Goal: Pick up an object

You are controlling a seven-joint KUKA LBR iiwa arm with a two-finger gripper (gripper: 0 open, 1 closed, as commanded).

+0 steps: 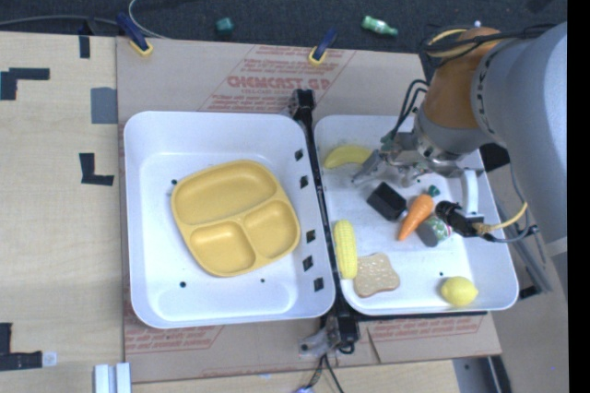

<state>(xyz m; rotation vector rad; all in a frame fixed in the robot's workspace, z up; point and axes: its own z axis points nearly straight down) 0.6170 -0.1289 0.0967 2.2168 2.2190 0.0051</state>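
Carrot lies tilted in the right bin, just beside a black block and a dark green-tipped piece. Above it hangs the gripper, low over the bin; whether the claw is wide or narrow, I cannot tell. Banana sits near the divider, corn and a cracker lower down, lemon in the near corner. Yellow divided plate rests in the left bin.
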